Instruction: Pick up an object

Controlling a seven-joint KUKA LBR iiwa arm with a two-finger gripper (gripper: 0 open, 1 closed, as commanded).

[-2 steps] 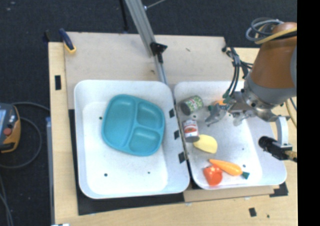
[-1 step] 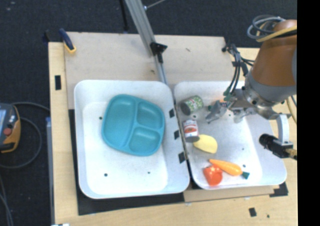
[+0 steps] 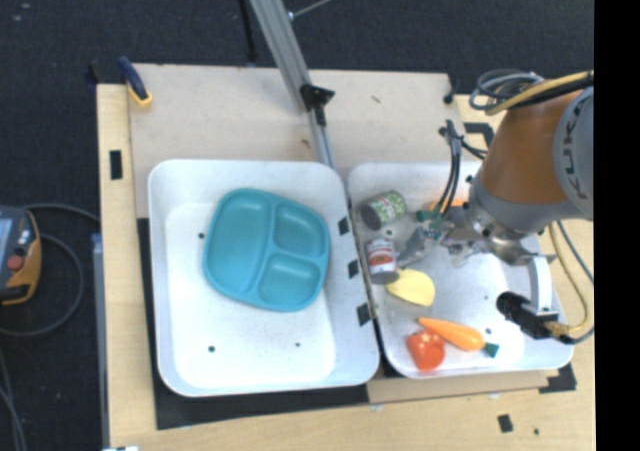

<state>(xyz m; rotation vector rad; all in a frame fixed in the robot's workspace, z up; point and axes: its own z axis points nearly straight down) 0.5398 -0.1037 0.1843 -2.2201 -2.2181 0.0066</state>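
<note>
Two white bins (image 3: pixel 170 239) sit side by side; I see a teal tray (image 3: pixel 267 249) in the left one. My gripper (image 3: pixel 425 236) hangs in the right bin among a can (image 3: pixel 384 208), lemon (image 3: pixel 412 288) and carrot (image 3: pixel 452 333); whether it's open I can't tell.

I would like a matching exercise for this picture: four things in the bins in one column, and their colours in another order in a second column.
Things:
1. divided plate
2. carrot
3. tomato
4. lemon-shaped piece

Colours:
A. red
B. yellow
C. blue-green
D. orange

Pairs: 1-C, 2-D, 3-A, 4-B
</note>
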